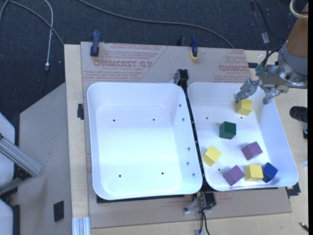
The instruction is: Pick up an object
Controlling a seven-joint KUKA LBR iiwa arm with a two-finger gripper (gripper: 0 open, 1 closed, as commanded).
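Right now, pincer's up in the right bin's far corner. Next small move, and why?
Probably shift a touch left and descend. The pincer looks open, with one finger just above the yellow cube, which lies slightly left of midway between the fingers. Nothing is between them yet, so centre over the cube first.

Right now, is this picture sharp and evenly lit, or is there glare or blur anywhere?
Camera view: soft, even light, and the white bins look bright but not blown out. The green cube casts only a faint shadow. The gripper and arm look slightly soft beside the crisp cubes, and the dark floor is dim.
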